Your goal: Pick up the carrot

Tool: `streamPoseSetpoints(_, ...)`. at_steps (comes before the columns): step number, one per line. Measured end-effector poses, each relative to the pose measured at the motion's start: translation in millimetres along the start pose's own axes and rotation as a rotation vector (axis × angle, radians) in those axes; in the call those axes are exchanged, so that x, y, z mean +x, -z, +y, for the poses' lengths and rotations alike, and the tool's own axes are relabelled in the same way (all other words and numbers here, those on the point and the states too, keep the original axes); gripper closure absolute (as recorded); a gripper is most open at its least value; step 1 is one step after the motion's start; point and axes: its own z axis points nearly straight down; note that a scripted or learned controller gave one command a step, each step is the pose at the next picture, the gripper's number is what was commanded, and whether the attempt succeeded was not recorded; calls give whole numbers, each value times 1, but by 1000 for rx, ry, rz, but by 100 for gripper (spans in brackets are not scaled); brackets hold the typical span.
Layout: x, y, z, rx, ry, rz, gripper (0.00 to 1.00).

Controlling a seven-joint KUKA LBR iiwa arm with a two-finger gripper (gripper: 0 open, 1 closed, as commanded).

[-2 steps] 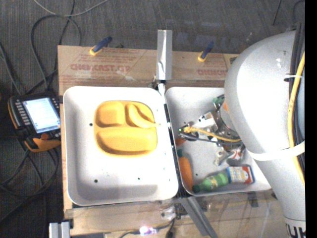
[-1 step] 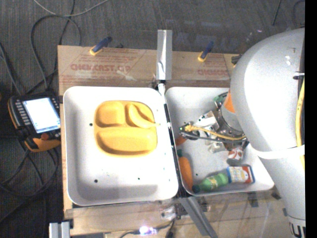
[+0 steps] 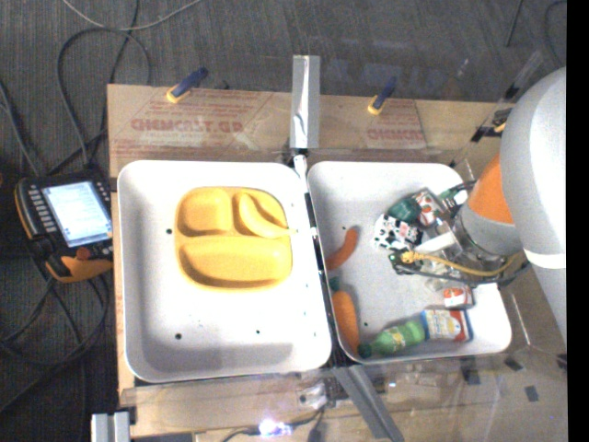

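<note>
The carrot is orange and lies along the left wall of the right bin, near its front corner. My gripper hangs over the middle of that bin, at the end of the grey arm with the orange band. It is behind and to the right of the carrot, and clearly apart from it. Nothing shows in its grasp.
An orange-red sausage-shaped piece lies by the left wall, behind the carrot. A green bottle with a label lies along the front wall, right of the carrot. The left bin bears a yellow divided tray.
</note>
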Motion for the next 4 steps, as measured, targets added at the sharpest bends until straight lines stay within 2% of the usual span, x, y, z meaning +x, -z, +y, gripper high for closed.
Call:
streamPoseSetpoints(1,-22,0,-31,-16,-84,4,100)
streamPoseSetpoints(2,-8,0,-80,-17,121,1,100)
streamPoseSetpoints(3,14,-1,1,-9,156,2,100)
streamPoseSetpoints(4,-2,0,36,-2,312,6,100)
